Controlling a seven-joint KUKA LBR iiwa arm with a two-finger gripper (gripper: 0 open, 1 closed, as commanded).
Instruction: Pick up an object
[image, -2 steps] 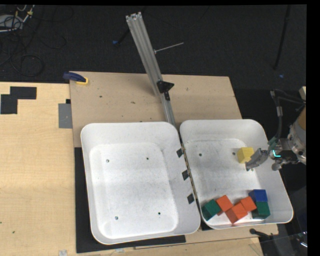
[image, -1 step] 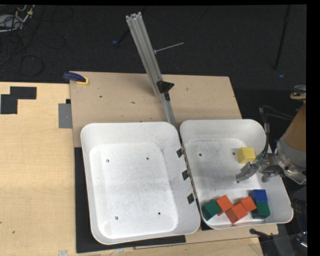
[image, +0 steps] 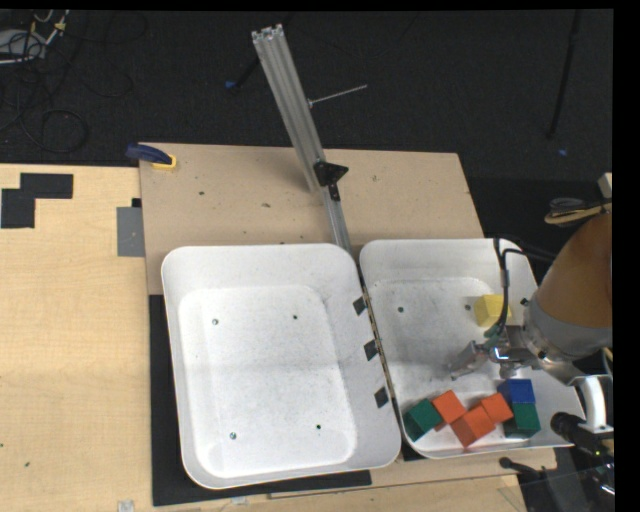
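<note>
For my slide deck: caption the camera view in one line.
Gripper hovers in the right bin above clustered orange, green and blue blocks.

Orange (image: 478, 418), green (image: 423, 416) and blue blocks (image: 519, 391) cluster in the right bin's (image: 425, 265) near corner.

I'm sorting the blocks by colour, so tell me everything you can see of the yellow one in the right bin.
The yellow block is small, bright and matte, like foam or painted wood. It lies by itself in the right bin, near the far right wall, well away from the orange, green and blue blocks clustered at the near edge. The arm partly covers its right side, so its full shape is unclear. The gripper sits just in front of it; I cannot tell whether they touch.
</note>
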